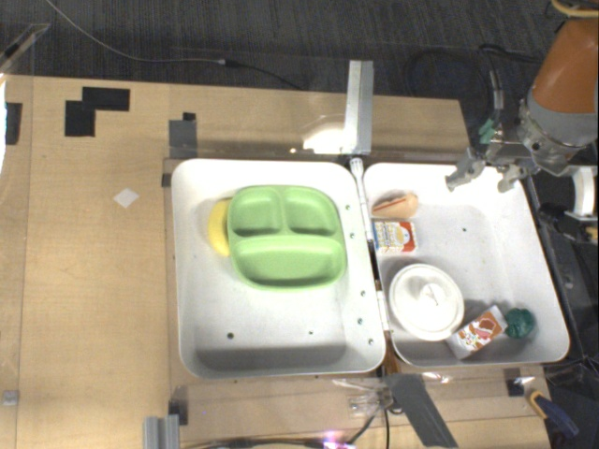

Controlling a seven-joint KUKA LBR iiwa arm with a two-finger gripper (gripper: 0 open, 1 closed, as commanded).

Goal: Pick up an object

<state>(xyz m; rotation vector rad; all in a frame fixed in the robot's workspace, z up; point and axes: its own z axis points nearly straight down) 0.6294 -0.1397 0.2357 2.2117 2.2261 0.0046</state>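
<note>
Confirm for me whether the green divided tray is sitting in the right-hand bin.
No, the green divided tray lies in the left bin, partly covering a yellow object at its left edge.

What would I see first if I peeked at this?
A big green divided plate in the left bin, with something yellow peeking from under its left edge. Next, the round white bowl in the right bin, and the gripper over that bin's far edge.

You saw a grey arm [552,120] with a broad orange band [567,64], ending in a metal two-finger gripper [483,176].
</note>
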